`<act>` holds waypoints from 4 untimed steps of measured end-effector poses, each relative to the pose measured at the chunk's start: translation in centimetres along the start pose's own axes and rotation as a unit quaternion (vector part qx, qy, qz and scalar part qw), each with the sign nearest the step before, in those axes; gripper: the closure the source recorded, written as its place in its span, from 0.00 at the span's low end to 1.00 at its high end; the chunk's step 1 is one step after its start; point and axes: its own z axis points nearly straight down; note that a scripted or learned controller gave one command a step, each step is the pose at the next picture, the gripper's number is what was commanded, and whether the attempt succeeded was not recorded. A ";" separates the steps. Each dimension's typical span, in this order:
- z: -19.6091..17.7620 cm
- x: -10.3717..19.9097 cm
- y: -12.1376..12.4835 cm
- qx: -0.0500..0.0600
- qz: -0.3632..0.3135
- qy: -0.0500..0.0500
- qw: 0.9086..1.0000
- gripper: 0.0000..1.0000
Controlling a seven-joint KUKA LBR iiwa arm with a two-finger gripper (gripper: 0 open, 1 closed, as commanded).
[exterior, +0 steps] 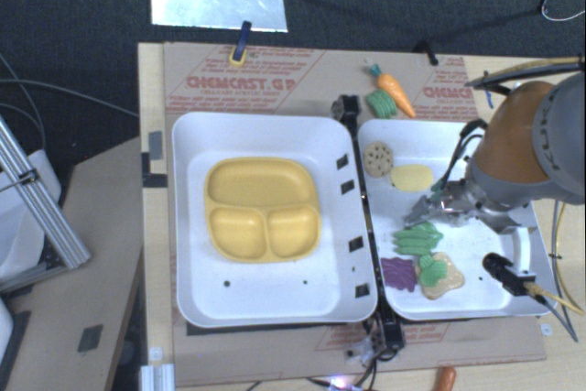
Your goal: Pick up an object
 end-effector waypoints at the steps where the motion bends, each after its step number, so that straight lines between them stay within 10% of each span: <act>1: 0.0 -1.0 3.5 -0.004 -0.004 -0.001 1.000 0.00; 2: 0.0 -1.0 6.7 -0.004 -0.004 -0.001 1.000 0.00; 3: 0.1 -8.2 2.0 -0.001 0.001 0.000 1.000 0.00; 4: 0.2 -0.3 -6.6 0.003 -0.003 0.003 1.000 0.00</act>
